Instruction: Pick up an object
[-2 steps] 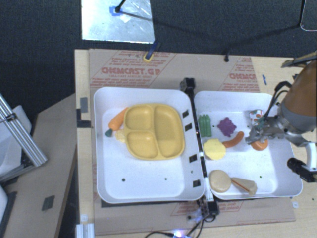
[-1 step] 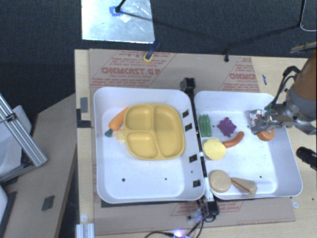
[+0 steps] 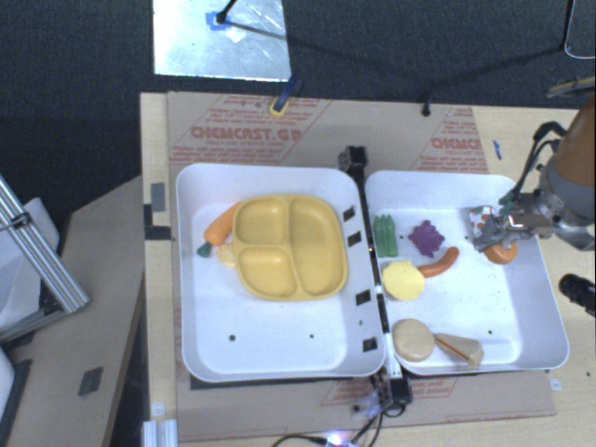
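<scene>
Gripper (image 3: pixel 492 231) sits low in the right bin (image 3: pixel 531 343), right over an orange piece (image 3: pixel 503 252). Whether it grips anything cannot be told. A yellow plate (image 3: pixel 279 247) fills the left bin (image 3: pixel 270 343).

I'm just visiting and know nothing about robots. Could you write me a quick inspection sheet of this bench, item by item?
Surface: two white bins side by side, left bin and right bin, on a printed board.
Job's things: left bin holds a yellow divided plate and a carrot; right bin holds a green piece, purple piece, sausage, yellow round, tan round, wedge, orange piece.
Clutter: nothing seen.
Grippers: hand over the orange piece.
Cables: wires at the front edge.
Surroundings: dark floor, shiny sheet.
</scene>
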Action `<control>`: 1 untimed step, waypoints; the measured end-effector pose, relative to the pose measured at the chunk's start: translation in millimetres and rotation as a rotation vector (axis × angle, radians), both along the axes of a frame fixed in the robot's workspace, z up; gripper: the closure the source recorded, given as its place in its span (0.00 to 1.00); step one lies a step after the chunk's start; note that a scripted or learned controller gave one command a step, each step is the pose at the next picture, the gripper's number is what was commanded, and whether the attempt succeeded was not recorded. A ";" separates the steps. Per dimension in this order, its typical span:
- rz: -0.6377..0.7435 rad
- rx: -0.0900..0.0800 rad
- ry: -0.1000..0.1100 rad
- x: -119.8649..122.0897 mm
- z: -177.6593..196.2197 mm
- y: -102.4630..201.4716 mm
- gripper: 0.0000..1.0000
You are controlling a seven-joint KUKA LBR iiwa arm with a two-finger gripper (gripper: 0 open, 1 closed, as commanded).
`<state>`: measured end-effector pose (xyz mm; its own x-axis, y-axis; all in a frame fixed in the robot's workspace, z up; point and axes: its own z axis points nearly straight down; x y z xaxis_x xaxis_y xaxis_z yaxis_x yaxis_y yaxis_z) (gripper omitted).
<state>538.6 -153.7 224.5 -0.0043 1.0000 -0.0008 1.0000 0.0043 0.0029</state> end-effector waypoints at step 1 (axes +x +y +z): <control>0.005 0.001 -0.002 28.0 11.0 44.7 1.00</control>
